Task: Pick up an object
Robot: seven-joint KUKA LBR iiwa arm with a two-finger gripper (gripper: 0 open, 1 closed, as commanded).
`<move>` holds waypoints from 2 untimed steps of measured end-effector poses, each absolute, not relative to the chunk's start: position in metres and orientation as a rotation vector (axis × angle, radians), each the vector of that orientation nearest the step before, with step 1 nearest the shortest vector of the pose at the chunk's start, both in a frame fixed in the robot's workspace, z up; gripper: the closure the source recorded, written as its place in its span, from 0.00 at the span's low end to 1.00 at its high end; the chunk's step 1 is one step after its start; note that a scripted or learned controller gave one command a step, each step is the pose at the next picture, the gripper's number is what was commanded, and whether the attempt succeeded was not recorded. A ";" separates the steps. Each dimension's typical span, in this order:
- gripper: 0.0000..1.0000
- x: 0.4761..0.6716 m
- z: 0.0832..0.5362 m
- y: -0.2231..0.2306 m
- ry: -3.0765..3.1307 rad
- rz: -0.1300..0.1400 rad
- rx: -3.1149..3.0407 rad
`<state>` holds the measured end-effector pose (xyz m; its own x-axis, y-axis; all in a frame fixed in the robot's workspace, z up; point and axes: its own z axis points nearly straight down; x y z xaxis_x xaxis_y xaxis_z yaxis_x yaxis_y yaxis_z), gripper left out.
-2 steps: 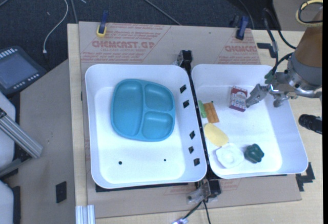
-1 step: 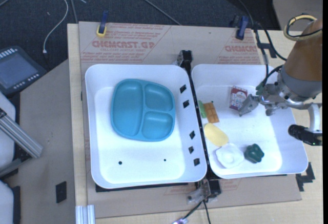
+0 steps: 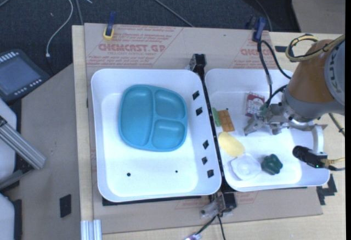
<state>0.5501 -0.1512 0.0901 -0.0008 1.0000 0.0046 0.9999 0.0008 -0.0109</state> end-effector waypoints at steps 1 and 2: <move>1.00 0.552 0.103 -0.152 -2.218 0.003 -2.216; 1.00 0.554 0.144 -0.152 -2.224 -0.002 -2.221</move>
